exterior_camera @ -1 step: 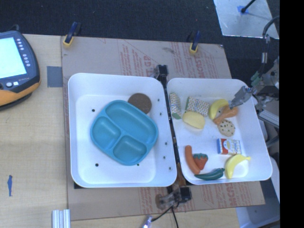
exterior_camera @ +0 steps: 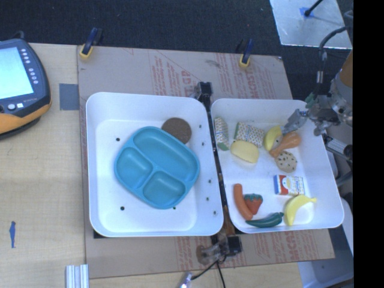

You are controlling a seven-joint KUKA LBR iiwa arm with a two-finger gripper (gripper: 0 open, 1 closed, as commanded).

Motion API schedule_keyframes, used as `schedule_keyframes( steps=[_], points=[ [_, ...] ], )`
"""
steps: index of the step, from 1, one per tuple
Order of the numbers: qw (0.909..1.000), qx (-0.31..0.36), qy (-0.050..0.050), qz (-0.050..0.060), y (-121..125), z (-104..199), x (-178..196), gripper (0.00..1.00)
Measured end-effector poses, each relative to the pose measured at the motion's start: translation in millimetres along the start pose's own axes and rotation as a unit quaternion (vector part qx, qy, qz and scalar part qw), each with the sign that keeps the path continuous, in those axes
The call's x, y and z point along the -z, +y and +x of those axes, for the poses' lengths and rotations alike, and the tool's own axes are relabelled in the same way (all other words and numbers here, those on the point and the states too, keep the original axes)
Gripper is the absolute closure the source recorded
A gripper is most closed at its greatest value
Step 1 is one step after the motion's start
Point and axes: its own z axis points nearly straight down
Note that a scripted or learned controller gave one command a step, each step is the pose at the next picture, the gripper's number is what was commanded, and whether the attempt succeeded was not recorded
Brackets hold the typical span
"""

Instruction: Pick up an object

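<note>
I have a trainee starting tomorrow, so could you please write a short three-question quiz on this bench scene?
1. True or false: the blue divided tray lies in the right bin.
2. Multiple choice: what lies touching the far edge of the blue divided tray? A) a banana B) a brown round disc C) a carrot
3. Fill in: the gripper hangs over the ___ corner of the right bin, close above the orange carrot.

Key
1. False: it lies in the left bin.
2. B: the brown round disc.
3. Far right, as the camera sees it.
</note>
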Motion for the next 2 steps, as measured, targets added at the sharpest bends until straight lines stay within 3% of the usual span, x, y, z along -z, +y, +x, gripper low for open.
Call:
schedule_keyframes(
  steps=[1, 2],
  points=[
    [1.0000, 0.001, 0.000, 0.000, 20.6, -10.1, -103.5, 0.00],
    [1.0000, 0.000, 0.001, -0.001, 59.2, 10.5, -106.9, 0.00]
  ],
)
